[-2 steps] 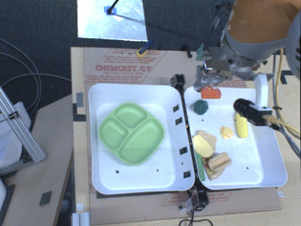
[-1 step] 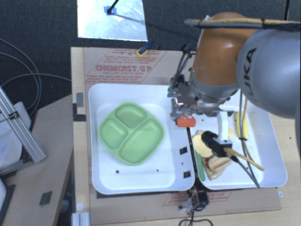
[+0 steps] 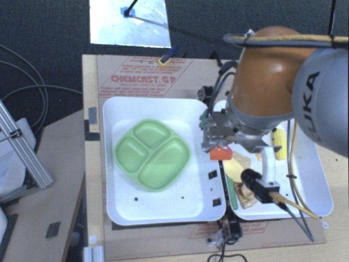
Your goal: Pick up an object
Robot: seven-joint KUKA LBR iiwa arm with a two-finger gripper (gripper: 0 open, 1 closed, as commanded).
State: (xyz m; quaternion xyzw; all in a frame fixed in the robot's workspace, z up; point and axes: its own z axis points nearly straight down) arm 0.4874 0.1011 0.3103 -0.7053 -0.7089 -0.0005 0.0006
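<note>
The gripper (image 3: 217,141) hangs low over the left edge of the right bin (image 3: 322,201); how wide its jaws stand I cannot tell. An orange piece (image 3: 221,154) lies just beneath, on the near side. A yellow corn cob (image 3: 279,142) lies further right. The green plate (image 3: 152,154) sits in the left bin (image 3: 120,113).

The grey arm (image 3: 322,102) enters from three o'clock, its orange-banded wrist (image 3: 270,75) pointing down, gripper (image 3: 218,141) low.

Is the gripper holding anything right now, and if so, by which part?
It cannot be told. The gripper is low over the right white bin, next to a small orange-red block, but no object shows between its fingers.
</note>
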